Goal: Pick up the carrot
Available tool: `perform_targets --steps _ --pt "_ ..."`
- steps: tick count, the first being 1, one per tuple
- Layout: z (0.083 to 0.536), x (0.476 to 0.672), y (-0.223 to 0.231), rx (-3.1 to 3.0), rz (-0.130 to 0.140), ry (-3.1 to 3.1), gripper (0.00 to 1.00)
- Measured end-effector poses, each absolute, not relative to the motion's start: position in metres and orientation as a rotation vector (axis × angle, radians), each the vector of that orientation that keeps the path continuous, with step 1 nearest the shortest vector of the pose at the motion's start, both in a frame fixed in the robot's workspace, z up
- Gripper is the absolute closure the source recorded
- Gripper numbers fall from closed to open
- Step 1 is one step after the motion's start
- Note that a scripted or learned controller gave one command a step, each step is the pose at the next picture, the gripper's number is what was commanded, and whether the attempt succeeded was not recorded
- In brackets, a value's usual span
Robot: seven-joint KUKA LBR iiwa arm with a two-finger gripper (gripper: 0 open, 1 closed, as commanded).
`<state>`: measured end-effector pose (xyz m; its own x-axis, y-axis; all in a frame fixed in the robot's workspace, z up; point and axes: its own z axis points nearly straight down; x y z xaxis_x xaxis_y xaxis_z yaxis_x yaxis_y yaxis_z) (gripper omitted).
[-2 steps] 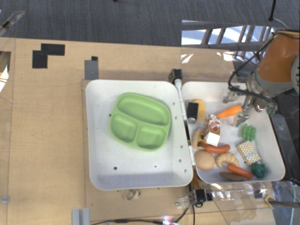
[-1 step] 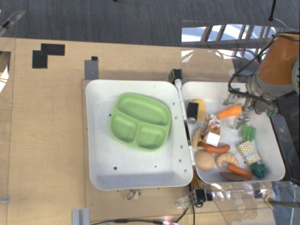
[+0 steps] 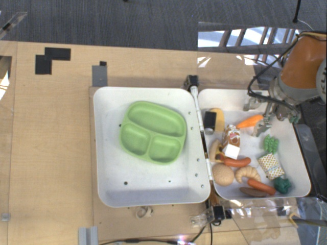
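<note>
One carrot point(image 3: 250, 121) lies in right bin point(image 3: 301, 152), upper part, just left of the jaws point(image 3: 264, 121). Approach step: jaws look spread, nothing betw. them. Next, by my read: shift left over carrot, drop, clench.

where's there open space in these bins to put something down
Left bin: bare floor all around the green divided plate, widest along its front and left. Right bin: crowded with food; the gripper sits by the carrot.

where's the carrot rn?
In the right bin, upper part: the carrot lies just left of the gripper.
</note>
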<state>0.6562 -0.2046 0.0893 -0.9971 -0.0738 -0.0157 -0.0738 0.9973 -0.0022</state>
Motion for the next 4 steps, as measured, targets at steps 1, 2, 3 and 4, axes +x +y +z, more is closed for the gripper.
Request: perform_targets --steps 1,2,3,4 --pt "0.088 0.648 -0.204 -0.114 -0.002 3.127 0.00" --pt "0.088 0.622 -0.204 -0.057 -0.001 3.129 0.00" --pt "0.089 0.640 -0.204 0.246 -0.001 3.116 0.00" --pt "0.089 0.649 -0.204 -0.007 -0.003 3.126 0.00"
